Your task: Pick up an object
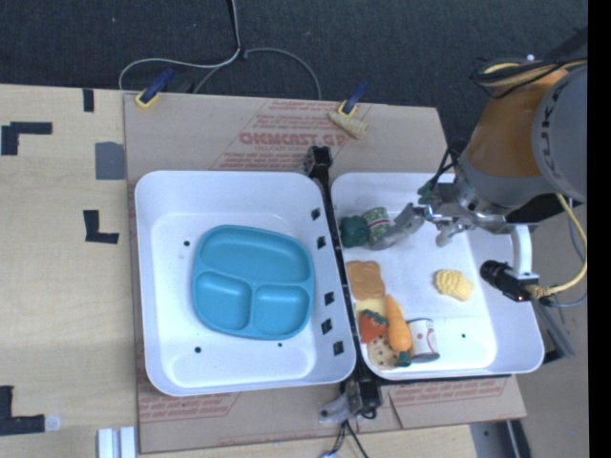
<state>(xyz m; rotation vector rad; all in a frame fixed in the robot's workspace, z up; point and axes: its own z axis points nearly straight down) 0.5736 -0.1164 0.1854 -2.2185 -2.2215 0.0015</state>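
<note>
bins: both white
divided plate: plain light blue
carrot: orange, green tip
lumpy toy near the gripper: yellow
flat piece: tan
small can by the gripper: green, white label
arm: grey with orange band
bench: pale wood, black marks

A dark blue-grey carpet covers the floor along the top of the view. Below it lies a pale wooden benchtop marked with black tape pieces. A brown cardboard sheet with faint red print rests on the bench, held at its far edge by two clamps. A thin cable runs across the carpet. The light is even and soft.
</note>
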